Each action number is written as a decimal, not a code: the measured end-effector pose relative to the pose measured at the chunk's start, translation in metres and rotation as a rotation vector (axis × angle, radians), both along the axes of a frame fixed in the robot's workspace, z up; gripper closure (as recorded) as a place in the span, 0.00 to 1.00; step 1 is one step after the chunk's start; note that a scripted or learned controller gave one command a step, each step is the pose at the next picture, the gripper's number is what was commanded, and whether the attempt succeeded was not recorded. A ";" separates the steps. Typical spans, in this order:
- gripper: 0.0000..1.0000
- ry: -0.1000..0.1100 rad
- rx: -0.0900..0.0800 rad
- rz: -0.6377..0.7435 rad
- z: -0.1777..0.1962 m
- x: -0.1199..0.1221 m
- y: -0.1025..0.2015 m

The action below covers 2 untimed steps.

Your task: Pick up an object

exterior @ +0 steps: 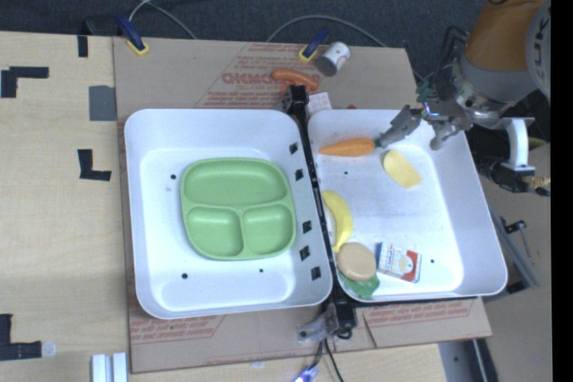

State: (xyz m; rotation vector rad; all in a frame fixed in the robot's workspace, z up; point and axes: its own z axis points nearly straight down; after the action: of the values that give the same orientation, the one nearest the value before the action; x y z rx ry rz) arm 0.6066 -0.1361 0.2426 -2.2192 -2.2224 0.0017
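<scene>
The right bin (448, 219) holds an orange carrot (346, 148) near its far edge, a pale yellow lemon-shaped piece (402, 169) beside it, a yellow banana (338, 218) along the left wall, a round burger-like toy (357, 265) at the front and a small white and red carton (397, 261). My gripper (419, 132) hovers over the bin's far right corner, open, its two grey fingers spread apart. Nothing sits between them. The left finger's tip points toward the carrot's right end.
The left bin (152, 192) holds a green divided plate (238, 207). Behind the bins on the cardboard lie an orange object (294, 78) and a grey cylinder (332, 57) with a blue clip. Cables run across the dark floor at the back.
</scene>
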 end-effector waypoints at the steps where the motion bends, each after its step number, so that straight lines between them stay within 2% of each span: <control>1: 0.00 0.003 0.001 0.001 -0.080 -0.017 0.035; 2: 0.00 0.000 0.001 0.001 -0.058 -0.045 0.072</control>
State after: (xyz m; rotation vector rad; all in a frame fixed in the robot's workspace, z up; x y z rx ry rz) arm 0.5617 -0.0639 0.1841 -2.2173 -2.2229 0.0007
